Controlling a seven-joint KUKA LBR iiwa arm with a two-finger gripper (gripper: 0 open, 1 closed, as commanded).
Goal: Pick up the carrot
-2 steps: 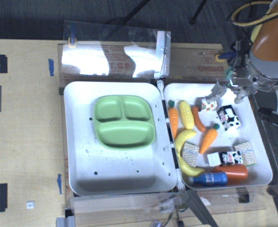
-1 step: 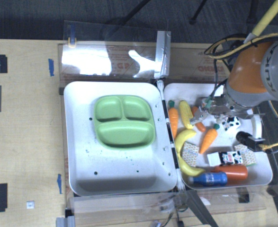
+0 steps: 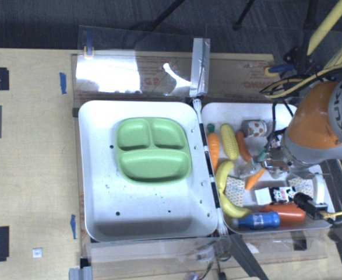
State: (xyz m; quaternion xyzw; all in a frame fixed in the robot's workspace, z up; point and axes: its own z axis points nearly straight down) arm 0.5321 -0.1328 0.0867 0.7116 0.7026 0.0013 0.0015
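Looking down at the tabletop point(image 3: 31, 156), I see two white bins side by side. The left bin point(image 3: 95, 203) carries a green divided plate point(image 3: 153, 150), sitting about centre, three compartments, nothing in them.

The right bin point(image 3: 236, 112) is crowded. The arm point(image 3: 313, 127) reaches in from the right, its orange band over the bin's far right corner. The end effector point(image 3: 271, 156) sits low over the middle of that bin. I can't tell from this angle whether it is released or clenched; cables and wrist hardware clutter it.

A banana point(image 3: 226, 194) curves along the bin's left wall down toward the near edge. The carrot point(image 3: 213, 150) lies against that same left wall, just beyond the banana, long axis running far-to-near, green end pointing away. It sits well left of the end effector, not touching it. A corn cob point(image 3: 229, 142) lies just beside the carrot on its right, roughly parallel.

A blue bottle point(image 3: 258, 219) lies on its side at the near edge, with an orange-red bottle point(image 3: 287, 213) just right of it. A small orange wedge point(image 3: 253, 179) lies directly below the end effector, close to it; I can't tell if they touch.
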